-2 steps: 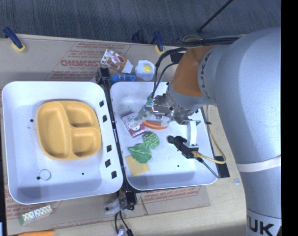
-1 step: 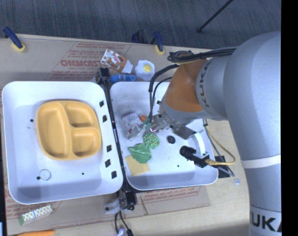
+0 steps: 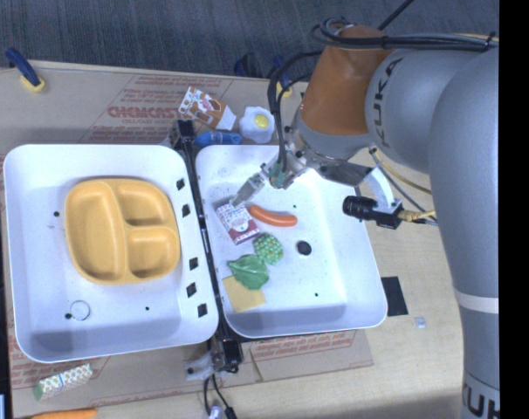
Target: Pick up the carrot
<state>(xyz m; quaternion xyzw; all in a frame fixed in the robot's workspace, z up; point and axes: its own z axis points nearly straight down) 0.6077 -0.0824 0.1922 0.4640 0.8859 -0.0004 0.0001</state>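
Two shallow white bins sit side by side on the desk, and the right bin (image 3: 360, 260) serves as the landmark. Inside it, near its middle, lies the carrot (image 3: 273, 217), orange and stretched roughly level. The tool (image 3: 250, 188) reaches down at a slant from the grey arm (image 3: 404, 103) into that bin's upper-left part, its tip just above and to the left of the carrot's left end, not touching it. Whether the tool is spread or pressed together cannot be told; nothing shows between its tips. Just left of the carrot lies a small red-and-white carton (image 3: 236, 221). Below the carrot sit a bumpy green ball (image 3: 268, 249), a green leaf (image 3: 249, 272) and a yellow slice (image 3: 244, 295). The left bin (image 3: 29, 234) holds a yellow divided tray (image 3: 122, 230).
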